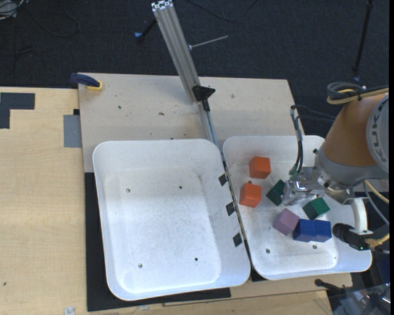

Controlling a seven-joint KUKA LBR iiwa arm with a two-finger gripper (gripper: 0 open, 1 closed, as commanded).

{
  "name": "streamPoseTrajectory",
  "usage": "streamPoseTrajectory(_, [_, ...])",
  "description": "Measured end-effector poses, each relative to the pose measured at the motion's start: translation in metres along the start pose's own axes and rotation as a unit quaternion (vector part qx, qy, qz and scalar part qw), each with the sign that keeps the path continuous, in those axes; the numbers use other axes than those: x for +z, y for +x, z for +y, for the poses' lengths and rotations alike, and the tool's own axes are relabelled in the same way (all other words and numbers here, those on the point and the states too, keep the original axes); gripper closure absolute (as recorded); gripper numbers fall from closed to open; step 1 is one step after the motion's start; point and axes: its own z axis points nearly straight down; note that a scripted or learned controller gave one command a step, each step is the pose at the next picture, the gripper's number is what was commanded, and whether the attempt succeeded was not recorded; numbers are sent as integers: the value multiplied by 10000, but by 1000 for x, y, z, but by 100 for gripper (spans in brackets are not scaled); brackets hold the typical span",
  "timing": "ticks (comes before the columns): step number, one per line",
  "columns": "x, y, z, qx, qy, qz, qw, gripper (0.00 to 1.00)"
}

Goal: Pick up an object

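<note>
**Claw low among the blocks, dark green block just to its left**

We see the claw (295,188) down in the right bin (282,268), the dark green block (276,192) touching or nearly touching its left side. We cannot tell its opening or whether it grips anything

Two shallow white plastic bins side by side on the bench: left bin (111,169), right bin (276,268). In the right bin, orange cube (259,167) farthest, second orange cube (250,194) left, dark green block (276,192) just right of it, gripper (294,188) beside that, green block (316,207) further right, purple cube (286,221) and blue block (312,230) touching, nearest.
</note>
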Motion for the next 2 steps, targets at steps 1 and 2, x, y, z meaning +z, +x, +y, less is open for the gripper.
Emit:
streamPoseTrajectory(1, [-55, 9, -3, -15, -27, -4, 10000, 100])
streamPoseTrajectory(2, [-99, 8, -2, -16, -28, -7, 10000, 100])
